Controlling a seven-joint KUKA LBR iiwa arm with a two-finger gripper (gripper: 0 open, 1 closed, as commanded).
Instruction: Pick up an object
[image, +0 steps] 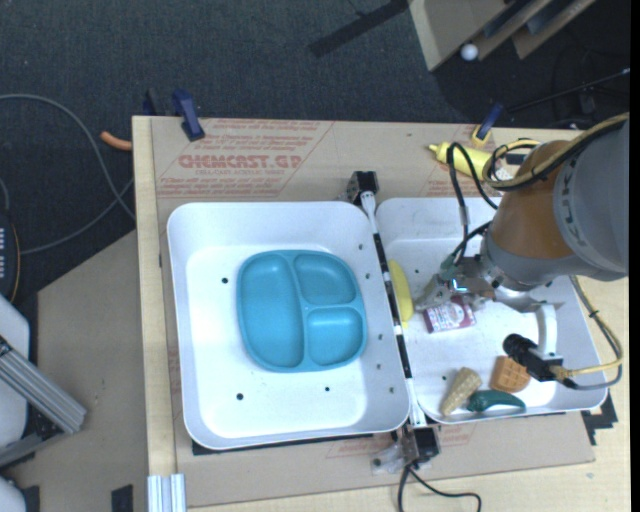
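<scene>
My gripper (447, 288) is low in the right bin (425, 222), reaching in from the right under the grey and orange arm. Its tip sits just above a small maroon and white packet (449, 317) and looks to touch the packet's upper edge. A yellow banana-like piece (401, 290) lies along the bin's left wall, just left of the gripper. Near the front wall rest a beige cone-shaped thing (460, 389), an orange waffle-like piece (509, 375) and a teal thing (496, 402).
The left bin (200, 300) holds a blue divided plate (300, 308) in its middle. A black divider with clamps runs between the two bins (388, 300). The arm's bulk covers the right bin's back right part.
</scene>
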